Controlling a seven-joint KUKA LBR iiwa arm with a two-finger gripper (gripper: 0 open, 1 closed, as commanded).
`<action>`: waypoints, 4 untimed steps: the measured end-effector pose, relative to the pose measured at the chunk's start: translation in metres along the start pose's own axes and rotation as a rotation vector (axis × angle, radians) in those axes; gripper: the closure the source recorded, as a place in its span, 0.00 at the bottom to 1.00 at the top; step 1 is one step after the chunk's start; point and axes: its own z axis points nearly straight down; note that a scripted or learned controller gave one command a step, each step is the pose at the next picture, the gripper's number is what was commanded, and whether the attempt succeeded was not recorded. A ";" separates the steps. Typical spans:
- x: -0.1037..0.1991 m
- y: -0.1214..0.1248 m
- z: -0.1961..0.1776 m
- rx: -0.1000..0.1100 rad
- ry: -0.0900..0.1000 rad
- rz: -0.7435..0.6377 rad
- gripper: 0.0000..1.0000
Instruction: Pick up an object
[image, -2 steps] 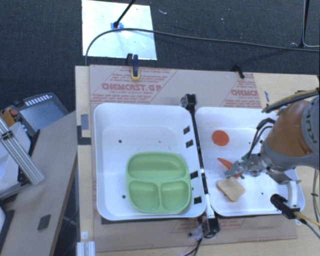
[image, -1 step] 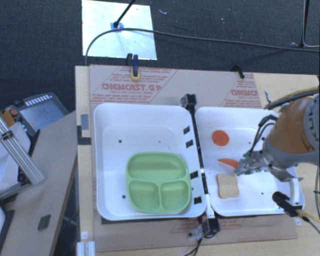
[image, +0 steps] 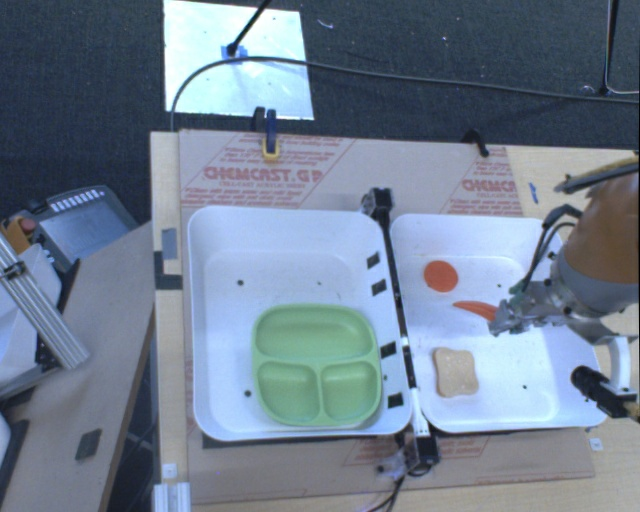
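Observation:
The right bin (image: 470, 232) holds three things: a round orange-red slice (image: 440, 275), a thin orange strip like a carrot (image: 472, 309), and a tan slice of toast (image: 456, 371). My gripper (image: 507, 321) reaches in from the right and sits low at the right end of the carrot strip, touching or nearly touching it. The toast lies below and to the left of the gripper, apart from it. The round slice lies up and left of it.
The left bin (image: 290, 235) holds a green divided plate (image: 316, 362) in its lower right part. A black divider with clips (image: 388, 300) runs between the bins. The arm's orange band (image: 610, 235) and grey wrist cover the right bin's right side.

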 end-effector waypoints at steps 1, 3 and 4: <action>-0.006 -0.004 -0.047 0.002 0.000 0.001 1.00; 0.041 0.008 -0.111 0.004 0.002 -0.006 1.00; 0.089 0.011 -0.110 0.005 0.003 -0.005 1.00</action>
